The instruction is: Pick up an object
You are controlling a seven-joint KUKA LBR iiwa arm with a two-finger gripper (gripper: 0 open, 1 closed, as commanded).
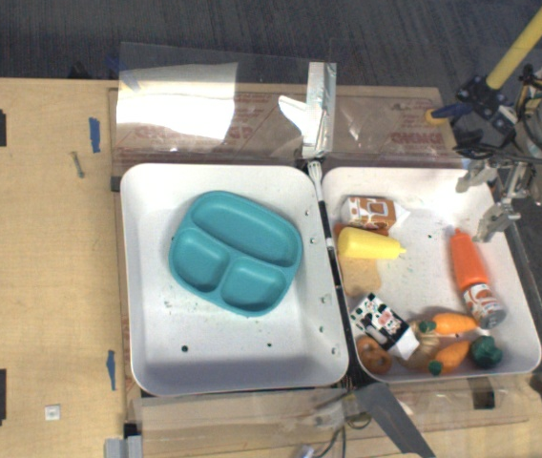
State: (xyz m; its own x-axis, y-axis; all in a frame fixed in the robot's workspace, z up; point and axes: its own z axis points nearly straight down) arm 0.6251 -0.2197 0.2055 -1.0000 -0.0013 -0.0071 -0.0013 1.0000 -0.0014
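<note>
Gripper (502, 203) hangs over the right bin's (424, 184) far right corner, just above the orange bottle (469, 277), likely lining up a grab. Its grip is too small and cluttered to read, so I cannot tell. Toys crowd the near edge; teal tray (237, 251) sits alone left.

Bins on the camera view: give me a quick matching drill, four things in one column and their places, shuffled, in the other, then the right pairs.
Things:
1. teal divided plate
2. yellow toy
3. orange bottle
4. black-and-white carton

Places:
A. right bin, near its right wall
B. left bin, about the middle
C. right bin, by the divider, below the brown box
D. right bin, lower left part, beside the toy carrots

Pairs: 1-B, 2-C, 3-A, 4-D
</note>
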